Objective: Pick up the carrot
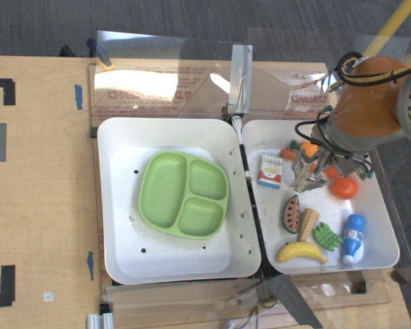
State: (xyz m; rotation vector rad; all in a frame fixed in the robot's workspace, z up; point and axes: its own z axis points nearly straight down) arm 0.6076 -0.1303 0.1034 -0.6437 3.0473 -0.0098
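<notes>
The carrot [292,152] is a small orange piece with a green top, lying near the far left of the right bin [387,252]. Its right end is hidden under the wrist. My gripper [309,179] hangs low in that bin, just right of and nearer than the carrot, beside the small white carton [270,171]. Its grey fingers [301,177] look spread and open, and I see nothing held between them. The orange-banded wrist [363,108] covers the bin's far right corner.
The right bin also holds an orange-red ball [343,187], a watermelon slice [291,213], a tan cone [307,223], a green leafy toy [326,236], a banana [301,253] and a blue-and-white bottle [353,237]. A green divided plate [183,195] sits in the left bin [116,252].
</notes>
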